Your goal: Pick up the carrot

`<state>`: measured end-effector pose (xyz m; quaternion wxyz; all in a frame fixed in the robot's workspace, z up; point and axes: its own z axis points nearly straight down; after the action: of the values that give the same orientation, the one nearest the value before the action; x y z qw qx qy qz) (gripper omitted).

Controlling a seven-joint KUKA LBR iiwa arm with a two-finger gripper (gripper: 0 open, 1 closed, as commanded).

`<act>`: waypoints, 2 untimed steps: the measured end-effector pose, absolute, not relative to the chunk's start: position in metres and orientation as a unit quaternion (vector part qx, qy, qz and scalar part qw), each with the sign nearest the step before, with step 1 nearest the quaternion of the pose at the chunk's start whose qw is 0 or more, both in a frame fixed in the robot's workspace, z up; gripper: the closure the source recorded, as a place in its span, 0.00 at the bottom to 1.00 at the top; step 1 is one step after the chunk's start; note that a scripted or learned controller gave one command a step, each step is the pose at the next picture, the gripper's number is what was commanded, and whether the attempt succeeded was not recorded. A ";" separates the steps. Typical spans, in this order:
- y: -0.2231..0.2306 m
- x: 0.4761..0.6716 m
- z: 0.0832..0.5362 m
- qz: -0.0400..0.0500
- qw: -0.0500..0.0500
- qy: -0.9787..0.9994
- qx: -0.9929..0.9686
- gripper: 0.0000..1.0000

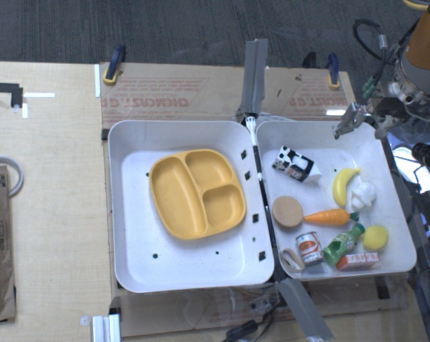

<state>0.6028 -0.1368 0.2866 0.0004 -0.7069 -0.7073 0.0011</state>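
The orange carrot (327,217) lies on its side in the right bin (322,140), pointing left toward a tan round disc (287,211), with its green top at the right. My gripper (362,130) hangs over the bin's far right corner, well behind the carrot and apart from it. Its two fingers are spread open with nothing between them.
Around the carrot lie a banana (342,184), a white crumpled piece (363,193), a green bottle (342,244), a lemon (375,237), a small can (309,248) and a black-and-white toy (295,164). The left bin (129,248) holds a yellow divided plate (198,192).
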 end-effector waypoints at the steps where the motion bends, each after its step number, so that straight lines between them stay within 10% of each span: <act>1: -0.149 0.561 0.143 0.001 0.001 -0.666 -0.746 0.00; 2: -0.099 0.492 0.091 0.001 0.002 -0.659 -0.752 0.00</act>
<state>0.4921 -0.0992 0.0906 0.0015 -0.7517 -0.6595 0.0014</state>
